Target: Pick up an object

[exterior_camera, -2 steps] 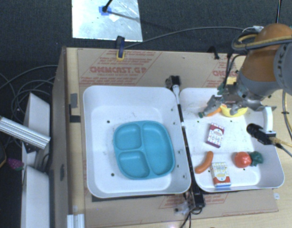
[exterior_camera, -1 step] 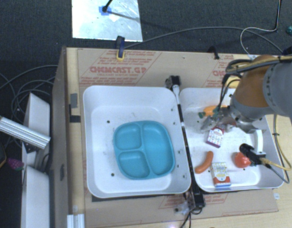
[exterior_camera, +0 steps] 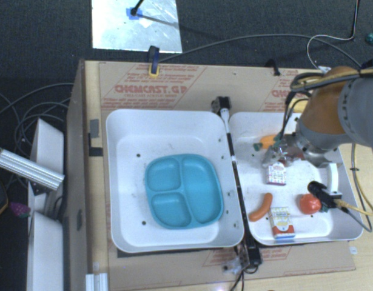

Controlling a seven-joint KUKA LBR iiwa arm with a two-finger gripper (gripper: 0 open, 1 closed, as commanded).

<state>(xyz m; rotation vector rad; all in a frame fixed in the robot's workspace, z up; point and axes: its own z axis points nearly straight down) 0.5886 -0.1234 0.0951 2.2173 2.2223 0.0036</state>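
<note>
You are looking at a small flat carton [exterior_camera: 276, 174], white with a red printed pattern, lying in the right bin [exterior_camera: 332, 228] just under the gripper [exterior_camera: 277, 158]. Whether the pincer is gripping it, you cannot tell. An orange sausage shape [exterior_camera: 260, 207] is lying near the bin's front, beside a second boxy carton [exterior_camera: 282, 222] with red and blue print; a round red tomato-like ball [exterior_camera: 309, 204] is sitting further right. The arm [exterior_camera: 332, 114], grey with an orange band, is bending down from the right. The left bin [exterior_camera: 125, 162] is holding a glossy blue divided plate [exterior_camera: 183, 190]
</note>
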